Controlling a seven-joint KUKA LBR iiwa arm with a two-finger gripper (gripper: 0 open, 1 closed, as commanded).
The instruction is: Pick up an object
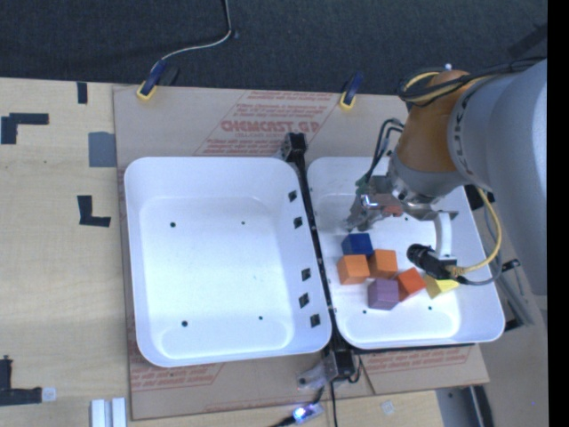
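Observation:
Several small blocks lie clustered in the right bin (391, 327): a blue cube (358, 244), two orange cubes (354, 269) (385, 262), a purple cube (384, 294), a red-orange block (411, 282) and a yellow piece (436, 287). My gripper (364, 212) hangs over the right bin just above and behind the blue cube, fingers pointing down. I see no block between the fingers. The wrist hides the bin floor behind it.
The left bin (213, 256) sits beside the right one, with a black divider with clips (307, 238) between them. Both rest on a cardboard sheet (267, 123) held by blue and yellow clamps. The arm's grey body (507, 149) covers the right bin's far right side.

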